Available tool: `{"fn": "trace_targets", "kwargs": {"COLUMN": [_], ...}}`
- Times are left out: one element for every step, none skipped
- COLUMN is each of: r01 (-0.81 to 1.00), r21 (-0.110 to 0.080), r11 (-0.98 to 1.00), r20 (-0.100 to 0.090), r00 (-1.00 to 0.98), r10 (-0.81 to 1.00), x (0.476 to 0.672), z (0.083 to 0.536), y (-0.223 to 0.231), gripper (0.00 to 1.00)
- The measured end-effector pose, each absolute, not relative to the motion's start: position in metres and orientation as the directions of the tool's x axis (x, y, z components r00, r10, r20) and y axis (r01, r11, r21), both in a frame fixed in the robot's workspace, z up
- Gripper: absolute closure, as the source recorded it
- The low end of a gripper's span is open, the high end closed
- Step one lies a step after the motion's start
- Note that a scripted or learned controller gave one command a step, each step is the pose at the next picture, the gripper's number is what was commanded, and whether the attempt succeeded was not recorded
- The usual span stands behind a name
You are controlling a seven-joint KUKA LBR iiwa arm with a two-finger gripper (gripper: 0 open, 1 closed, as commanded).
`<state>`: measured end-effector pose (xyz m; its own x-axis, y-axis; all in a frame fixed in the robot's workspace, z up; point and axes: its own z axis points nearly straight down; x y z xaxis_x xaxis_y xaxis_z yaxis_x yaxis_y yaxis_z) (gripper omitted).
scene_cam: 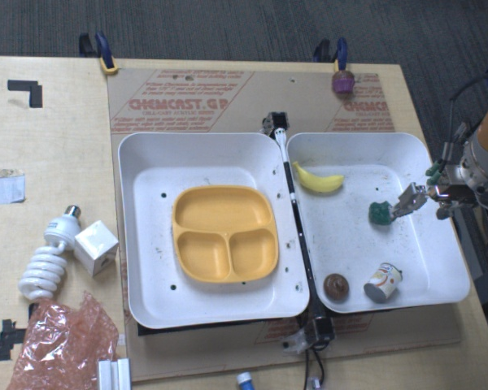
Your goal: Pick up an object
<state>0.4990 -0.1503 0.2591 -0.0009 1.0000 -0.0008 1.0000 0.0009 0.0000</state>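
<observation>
The right bin (439, 254) holds a yellow banana (318, 180) near its back left. A small green object (379, 213) lies near the middle, with a round brown object (336, 286) and a small white tipped-over cup (383, 282) at the front. My gripper (402, 206) reaches in from the right, low over the bin, its tip right beside the green object's right side. I cannot tell whether it touches the object. The left bin (142, 218) holds a yellow three-compartment tray (224, 232).
A purple object (343, 81) sits on the board behind the right bin. Left of the bins lie a spiral light bulb (47, 262), a white cube (96, 247) and a crumpled pink plastic bag (61, 344). Blue clamps (106, 54) hold the board's back edge.
</observation>
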Motion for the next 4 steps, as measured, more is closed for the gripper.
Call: {"fn": "trace_targets", "kwargs": {"r01": [1.000, 1.000, 1.000, 1.000], "r21": [0.000, 0.000, 0.003, 0.003], "r11": [-0.002, -0.001, -0.003, -0.002], "r20": [0.000, 0.000, -0.001, 0.000], "r00": [0.002, 0.001, 0.003, 0.002], "r10": [1.000, 1.000, 1.000, 1.000], "x": [0.513, 0.478, 0.479, 0.479], "z": [0.119, 0.092, 0.102, 0.102], "y": [-0.150, -0.146, -0.146, -0.146], "gripper": [0.00, 0.00, 1.00, 0.00]}}
